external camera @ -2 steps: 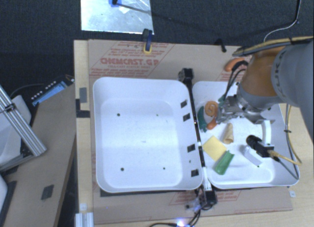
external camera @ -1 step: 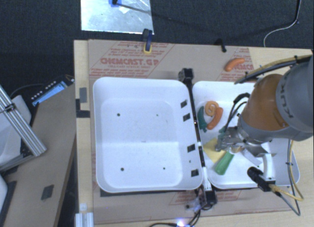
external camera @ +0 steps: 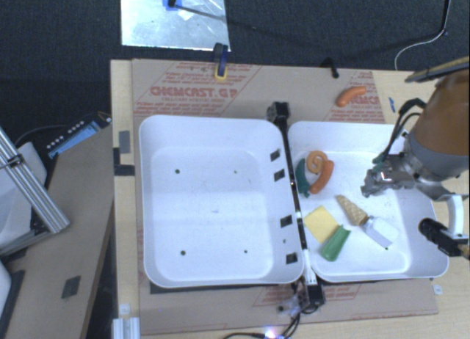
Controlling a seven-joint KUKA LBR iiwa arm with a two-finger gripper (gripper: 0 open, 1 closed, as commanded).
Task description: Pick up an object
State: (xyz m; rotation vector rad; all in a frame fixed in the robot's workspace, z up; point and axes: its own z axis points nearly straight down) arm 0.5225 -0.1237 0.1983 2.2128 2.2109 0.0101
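Objects are lying in the right bin: we are seeing an orange coil at ten o'clock, a yellow block and a green piece at seven. Our pincer is hovering near the centre; we cannot tell its state.

The arm is cut off by the picture's right edge, and its wrist hides part of the right bin's far wall. The claw is too small and blurred to tell how its tips stand. At the left edge, a metal frame is cropped.
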